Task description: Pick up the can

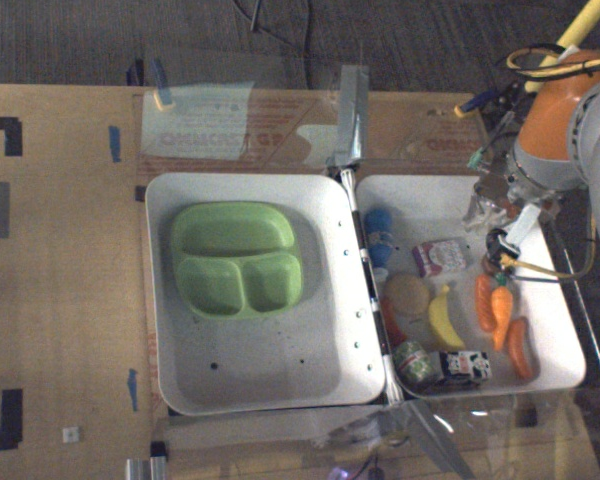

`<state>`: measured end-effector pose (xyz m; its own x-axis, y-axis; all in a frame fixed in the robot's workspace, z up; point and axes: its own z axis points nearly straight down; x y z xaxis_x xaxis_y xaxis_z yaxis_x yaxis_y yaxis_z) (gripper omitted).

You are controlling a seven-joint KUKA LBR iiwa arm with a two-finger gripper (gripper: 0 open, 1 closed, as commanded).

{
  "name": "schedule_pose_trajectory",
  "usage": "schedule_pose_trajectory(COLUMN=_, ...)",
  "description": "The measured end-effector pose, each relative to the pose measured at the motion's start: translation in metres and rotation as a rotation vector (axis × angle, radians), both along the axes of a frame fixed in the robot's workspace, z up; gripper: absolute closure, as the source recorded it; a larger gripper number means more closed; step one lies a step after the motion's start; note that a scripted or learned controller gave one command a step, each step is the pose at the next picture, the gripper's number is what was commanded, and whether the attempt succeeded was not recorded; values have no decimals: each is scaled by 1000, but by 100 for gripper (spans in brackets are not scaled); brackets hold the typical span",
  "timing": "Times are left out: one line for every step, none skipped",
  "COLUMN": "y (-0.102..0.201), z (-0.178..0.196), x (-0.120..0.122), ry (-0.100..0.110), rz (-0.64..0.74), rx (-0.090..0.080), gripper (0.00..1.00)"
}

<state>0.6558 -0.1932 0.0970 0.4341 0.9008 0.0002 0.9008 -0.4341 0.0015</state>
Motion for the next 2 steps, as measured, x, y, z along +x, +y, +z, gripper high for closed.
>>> schedule_pose_trajectory(y=0, z=0, x=0, ry=0, rz=0, rx=0, gripper=0)
schedule_pose_trajectory(y=-1, z=11, x=0, ry=-2, rz=-2, rx=-1, gripper=100)
